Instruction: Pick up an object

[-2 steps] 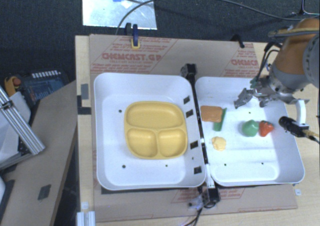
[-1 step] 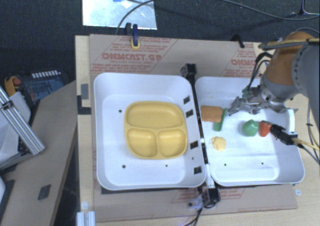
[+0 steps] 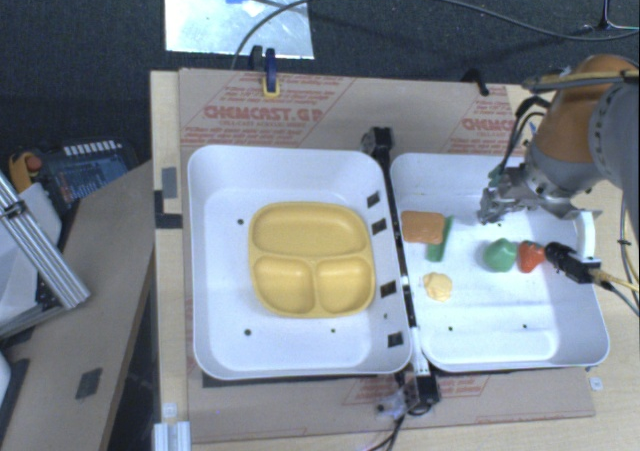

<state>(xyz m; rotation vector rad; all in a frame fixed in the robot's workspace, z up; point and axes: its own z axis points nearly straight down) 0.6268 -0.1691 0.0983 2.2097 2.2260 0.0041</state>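
Dark carpet floor (image 3: 80,39) behind, with a silvery sheet (image 3: 200,9) lying on it at top and thin cables running across. A brown bench board (image 3: 330,104) with red lettering carries two shallow white bins side by side, and a blue and yellow clamp (image 3: 270,74) sits at its far edge. The left bin (image 3: 220,189) holds a yellow divided tray (image 3: 305,259), lying flat near the middle with three compartments. The right bin (image 3: 500,324) holds the small pickable items. An orange block (image 3: 422,227) is near the left wall, with a green stick (image 3: 438,241) touching its right side and reaching a bit lower. A pale yellow piece (image 3: 437,286) lies below those, apart from both. A green round piece (image 3: 500,255) sits mid-bin, with a red piece (image 3: 530,257) just beside it on the right, touching or nearly so. The grey arm (image 3: 575,134) with its orange band comes in from the right. The gripper (image 3: 492,211) is over the upper middle of the right bin, above the green round piece and right of the orange block. Nothing is visibly in its grasp, and whether it is released or clenched cannot be told from this angle. A beige side table (image 3: 90,269) at left carries an aluminium rail (image 3: 40,249).
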